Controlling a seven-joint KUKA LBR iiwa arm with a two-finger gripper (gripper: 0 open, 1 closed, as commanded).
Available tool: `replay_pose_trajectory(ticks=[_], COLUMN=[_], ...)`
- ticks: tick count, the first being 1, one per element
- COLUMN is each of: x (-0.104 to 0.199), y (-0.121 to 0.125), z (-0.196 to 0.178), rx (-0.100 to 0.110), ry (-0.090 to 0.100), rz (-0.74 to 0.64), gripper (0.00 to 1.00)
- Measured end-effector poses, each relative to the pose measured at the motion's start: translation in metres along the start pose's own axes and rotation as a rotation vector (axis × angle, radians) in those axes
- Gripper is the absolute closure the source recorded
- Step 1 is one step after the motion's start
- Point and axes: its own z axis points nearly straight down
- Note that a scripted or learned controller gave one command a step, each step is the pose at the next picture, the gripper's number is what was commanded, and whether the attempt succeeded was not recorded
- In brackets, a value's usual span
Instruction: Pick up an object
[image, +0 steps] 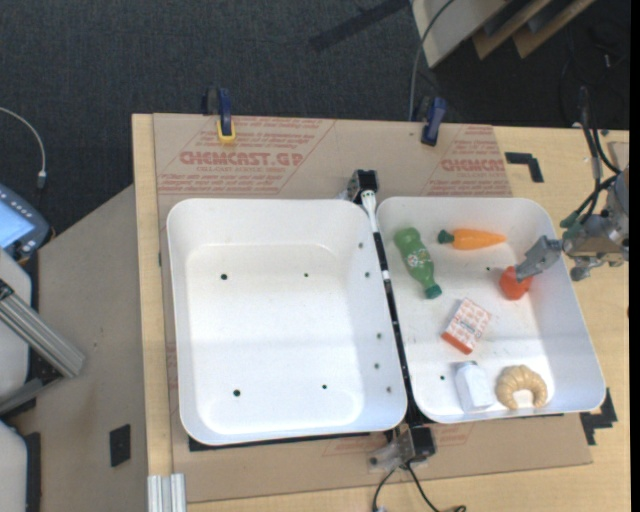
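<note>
The right bin (585, 345) holds six objects. A green bottle (417, 261) lies near its left wall, long axis running from far-left to near-right. An orange carrot (474, 239) lies along the far wall, long axis left to right. A small red object (514, 286) sits near the right wall. A red-and-white packet (466, 325) lies at mid-bin, tilted. A white block (473, 386) and a croissant (523, 386) lie just beside each other at the near edge. The left bin (190, 330) carries no objects.

The pincer (535, 258) enters from the right over the right bin's right wall. Its grey tip points left and slightly nearward, directly above or touching the red object. Contact cannot be confirmed. The view does not resolve the jaws, so released or clenched cannot be told, and no grasp is established.

Governing relation: the red object lies immediately to the near-left of the pincer tip and is the closest candidate. It appears compact, with no clear long axis.

Clearance: the bin's right wall lies near the red object on its right. Open floor lies to its left and near side, and the carrot and packet are well apart from it. A straight lift appears unobstructed.
</note>
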Motion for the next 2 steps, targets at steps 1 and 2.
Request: replay_pose_trajectory(ticks=[1, 2], x=[0.043, 0.027], y=[0.003, -0.058], z=[-0.198, -0.305], rx=[-0.020, -0.016], ry=[-0.004, -0.005], rz=[-0.006, 0.003], gripper=[0.00, 0.00])
